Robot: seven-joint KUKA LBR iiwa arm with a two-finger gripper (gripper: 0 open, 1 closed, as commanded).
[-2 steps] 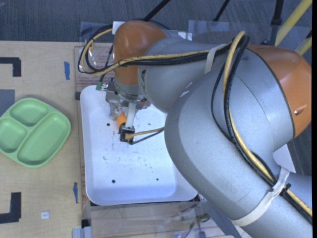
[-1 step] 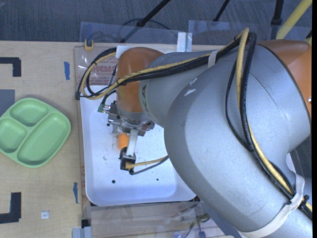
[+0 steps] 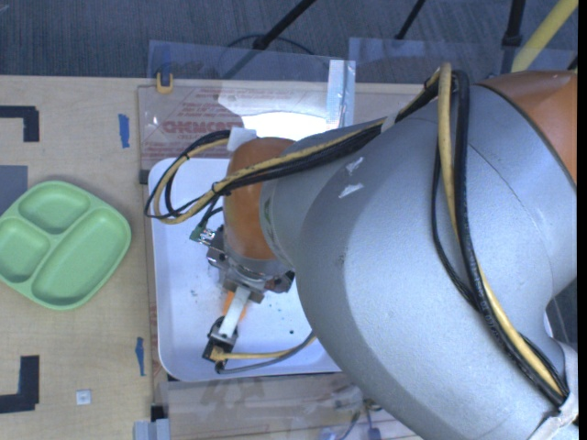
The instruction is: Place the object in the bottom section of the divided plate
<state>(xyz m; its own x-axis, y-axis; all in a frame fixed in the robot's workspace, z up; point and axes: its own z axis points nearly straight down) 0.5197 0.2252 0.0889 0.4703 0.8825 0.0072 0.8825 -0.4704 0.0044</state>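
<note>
Camera view: a pale wooden counter point(image 3: 73, 365) meets dark carpet point(image 3: 92, 7) at the far side. A green divided plate point(image 3: 64, 243) lies at left on open wood, well apart from the white bin point(image 3: 176, 337). The grey arm point(image 3: 413, 246) overhangs the bin's right edge. Whether its gripper point(image 3: 246, 278) is spread or closed, I cannot tell.

- The green divided plate point(image 3: 64, 243) sits by itself on the wooden bench point(image 3: 83, 117), with open bench all around, so it's wide open from above.
- The raised left rim of the white bin point(image 3: 174, 337) stands between its floor and the plate.
- The arm point(image 3: 413, 264) hogs the bin's middle and right, leaving just the left strip open.
- A clear plastic wall point(image 3: 248, 99) blocks the far edge.
</note>
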